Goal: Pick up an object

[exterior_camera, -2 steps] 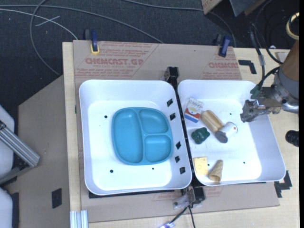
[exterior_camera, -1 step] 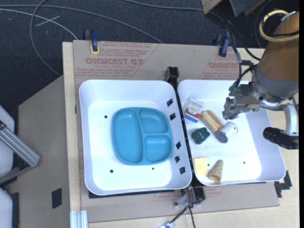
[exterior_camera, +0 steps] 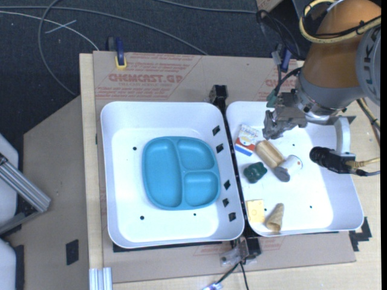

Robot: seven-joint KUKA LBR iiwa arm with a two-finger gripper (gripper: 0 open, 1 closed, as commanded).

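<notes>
My gripper (exterior_camera: 271, 130) hangs low over the back of the right bin (exterior_camera: 320, 216), just above a tan wooden cylinder (exterior_camera: 269, 153). Whether anything sits between its fingers is not visible. Beside the cylinder lie a white packet with red and blue print (exterior_camera: 246, 141), a dark green lump (exterior_camera: 255, 172), a grey and white tool-like piece (exterior_camera: 286, 167), a yellow square (exterior_camera: 256, 210) and a tan cone (exterior_camera: 276, 217). A blue divided plate (exterior_camera: 180, 172) lies in the left bin (exterior_camera: 121, 132).
A black cylindrical part (exterior_camera: 329, 157) on the arm's cabling overhangs the right bin's right side. A black divider (exterior_camera: 225, 156) with clips runs between the bins. Cables trail across the dark floor at the back left.
</notes>
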